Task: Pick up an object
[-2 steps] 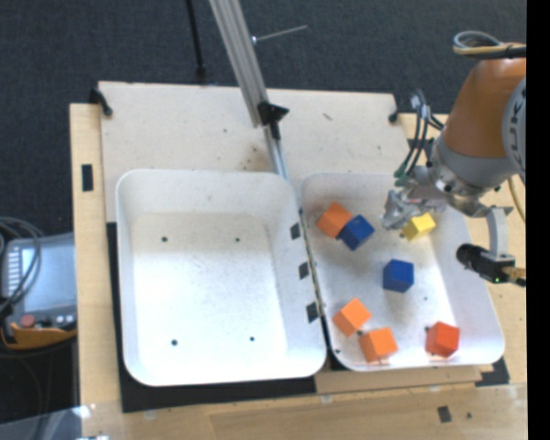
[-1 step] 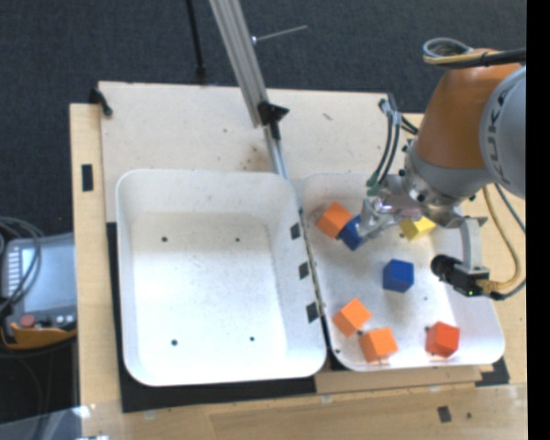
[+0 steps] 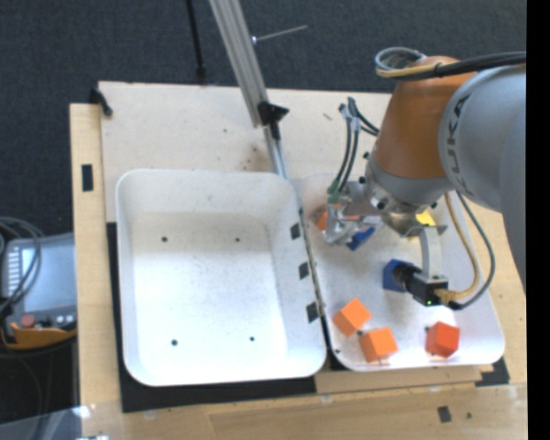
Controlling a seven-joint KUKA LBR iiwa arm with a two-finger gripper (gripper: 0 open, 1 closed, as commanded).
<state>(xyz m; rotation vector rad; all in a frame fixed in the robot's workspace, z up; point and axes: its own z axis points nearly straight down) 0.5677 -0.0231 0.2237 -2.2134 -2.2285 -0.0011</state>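
At far left, off the counter [image 3: 87,236], a grey control box [image 3: 37,282] sits on the dark floor. The left bin [image 3: 137,200] comes next, its speckled floor bare of objects. A slanted aluminium rail [image 3: 238,49] comes down toward the seam between the two bins. In the right bin [image 3: 490,337] the jaws [image 3: 341,220] hang low over the far left corner, under the orange band of the arm [image 3: 458,136]. Whether they are wide or narrow cannot be told, as cables and the wrist crowd them. A blue piece [image 3: 359,237] and a small orange piece [image 3: 322,218] lie right at the jaws, touching or nearly so; nothing is plainly held. Toward the near edge lie two orange blocks [image 3: 354,316] [image 3: 379,343], and to their right a red block [image 3: 443,338]. The likeliest target is the blue piece, just right of and below the jaws; its long axis appears to slant, though it is partly hidden
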